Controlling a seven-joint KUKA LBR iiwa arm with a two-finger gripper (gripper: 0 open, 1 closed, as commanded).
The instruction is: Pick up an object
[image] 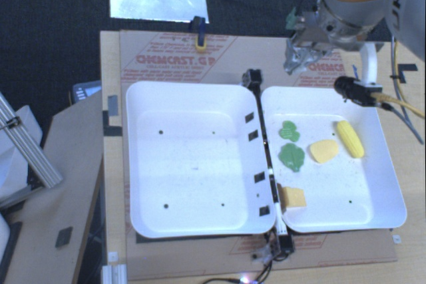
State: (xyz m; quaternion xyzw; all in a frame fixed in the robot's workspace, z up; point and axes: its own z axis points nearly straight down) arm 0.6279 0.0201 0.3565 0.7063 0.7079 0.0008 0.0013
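Gripper [303, 62] hangs above the far rim of the right bin [386, 196], about 11 o'clock from the bin's middle. I see nothing held. Wide or narrow: cannot tell, the view is too blurred there.

Candidates, all on the right bin's floor:
- corn [350, 138] at 2 o'clock
- yellow lump [324, 151] near the middle, just beside the corn, perhaps touching it
- upper green piece [289, 131] and lower green piece [291, 156] at 9 o'clock, close together
- orange block [293, 197] at 8 o'clock, against the divider wall

Risks:
- The corn is rounded and likely to roll out of an off-centre pinch.
- Lump and corn sit so close that a descent on one may shove the other.
- The green pieces look flat, so closing too high takes only air.
- The block hugs the wall, so I could strike the rim or the black clips [253, 136] along the divider.

Around: left bin [140, 209] lies at 9 o'clock. A black clamp [251, 78] sits at the divider's far end, near my path toward the green pieces. Nothing covers the objects.
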